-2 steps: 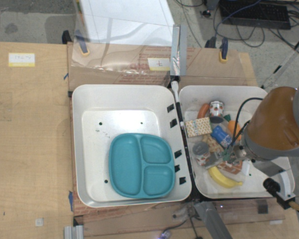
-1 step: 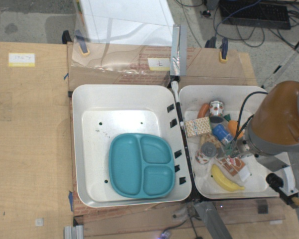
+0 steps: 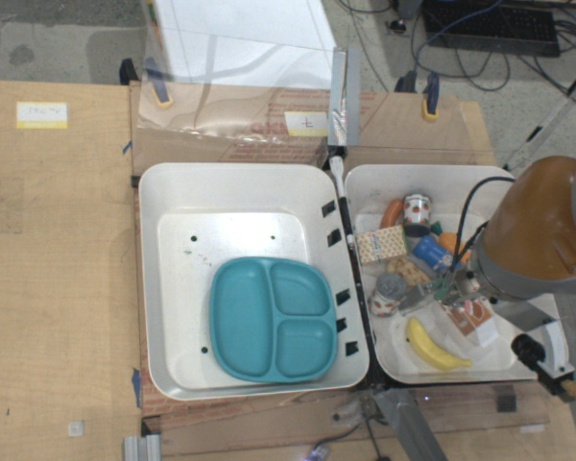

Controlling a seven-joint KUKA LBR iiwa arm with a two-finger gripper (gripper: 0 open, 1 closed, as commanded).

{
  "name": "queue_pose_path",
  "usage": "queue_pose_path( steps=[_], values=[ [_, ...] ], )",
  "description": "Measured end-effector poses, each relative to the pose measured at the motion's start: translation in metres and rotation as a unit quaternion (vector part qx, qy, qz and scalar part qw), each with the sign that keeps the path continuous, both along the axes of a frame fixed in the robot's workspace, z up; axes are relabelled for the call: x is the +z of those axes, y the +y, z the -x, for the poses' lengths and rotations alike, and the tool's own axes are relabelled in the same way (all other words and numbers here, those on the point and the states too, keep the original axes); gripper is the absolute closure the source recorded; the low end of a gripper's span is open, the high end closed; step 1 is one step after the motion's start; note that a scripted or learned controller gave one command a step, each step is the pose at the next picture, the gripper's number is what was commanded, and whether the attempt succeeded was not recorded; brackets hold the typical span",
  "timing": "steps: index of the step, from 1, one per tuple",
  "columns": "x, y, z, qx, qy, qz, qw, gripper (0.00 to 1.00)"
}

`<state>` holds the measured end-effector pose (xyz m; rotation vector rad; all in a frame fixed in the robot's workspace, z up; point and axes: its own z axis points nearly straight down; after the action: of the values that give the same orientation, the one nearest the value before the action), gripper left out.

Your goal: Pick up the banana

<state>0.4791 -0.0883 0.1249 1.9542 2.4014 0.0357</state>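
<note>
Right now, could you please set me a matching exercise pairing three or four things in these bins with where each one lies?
Things:
1. banana
2. teal divided plate
3. small can
4. orange band of the arm

Places:
A. left bin
B. near edge of the right bin
C. far part of the right bin
D. over the right bin's right side

Pairs: 1-B, 2-A, 3-C, 4-D

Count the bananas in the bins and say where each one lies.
1. The banana lies in the right bin, near its front edge. The arm covers part of that bin, so more could be hidden.
</note>
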Motion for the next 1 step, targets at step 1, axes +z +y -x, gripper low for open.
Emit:
queue_pose_path(
  steps=[1],
  values=[
    [-0.0339, 0.0190, 0.0132, 0.057, 0.026, -0.0045, 0.9981, 0.00]
  ],
)
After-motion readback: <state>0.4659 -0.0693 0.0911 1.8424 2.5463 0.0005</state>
